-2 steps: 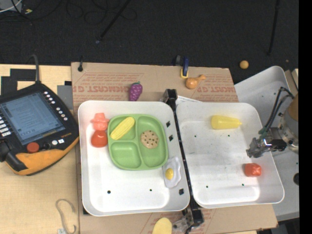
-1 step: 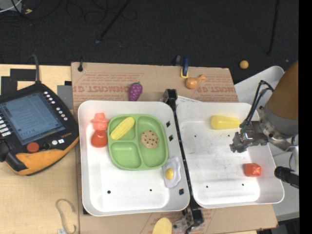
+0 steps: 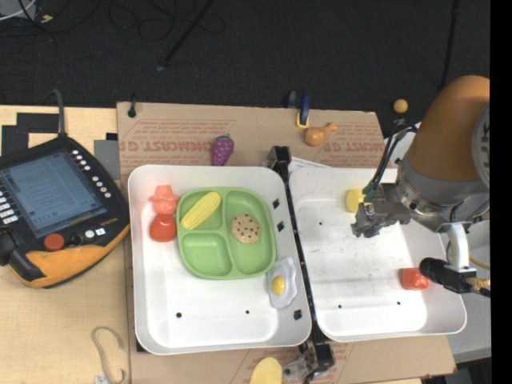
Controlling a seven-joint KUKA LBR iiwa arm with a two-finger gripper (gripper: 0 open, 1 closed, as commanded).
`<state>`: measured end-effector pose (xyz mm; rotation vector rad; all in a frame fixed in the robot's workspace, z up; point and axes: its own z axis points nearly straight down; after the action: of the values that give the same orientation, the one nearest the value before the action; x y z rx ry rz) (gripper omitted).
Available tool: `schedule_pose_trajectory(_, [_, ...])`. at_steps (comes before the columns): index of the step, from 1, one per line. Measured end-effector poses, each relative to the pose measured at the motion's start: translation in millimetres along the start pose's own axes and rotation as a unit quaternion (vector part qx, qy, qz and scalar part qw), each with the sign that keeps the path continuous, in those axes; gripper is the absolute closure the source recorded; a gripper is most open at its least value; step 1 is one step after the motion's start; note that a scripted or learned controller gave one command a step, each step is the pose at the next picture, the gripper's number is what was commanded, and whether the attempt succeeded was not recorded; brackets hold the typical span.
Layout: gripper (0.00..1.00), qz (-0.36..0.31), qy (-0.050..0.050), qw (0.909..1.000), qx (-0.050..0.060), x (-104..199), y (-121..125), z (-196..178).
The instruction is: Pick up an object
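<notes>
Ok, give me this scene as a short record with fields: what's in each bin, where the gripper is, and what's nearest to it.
left bin: green divided plate with corn and cookie; red figure; fried egg
right bin: yellow object; red object
gripper: over right bin, fingers' state unclear
nearest object: the yellow one

Two smooth white plastic bins (image 3: 216,326) with a slight sheen rest on matt brown cardboard (image 3: 184,138) printed in red. At centre left, a glossy green plastic tray (image 3: 210,256) holds a shiny yellow plastic corn cob (image 3: 199,209) and a matt speckled cookie (image 3: 246,229). Across the top lies dark, rough carpet-like cloth (image 3: 240,38).
</notes>
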<state>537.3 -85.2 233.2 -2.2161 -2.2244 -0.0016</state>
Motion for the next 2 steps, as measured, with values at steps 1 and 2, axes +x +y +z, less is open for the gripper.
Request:
schedule_pose_trajectory(1, [1.0, 0.0, 0.0, 1.0, -0.001, 34, 43, -3])
schedule_pose_trajectory(2, [1.0, 0.002, -0.001, 1.0, 0.002, 46, 45, 13])
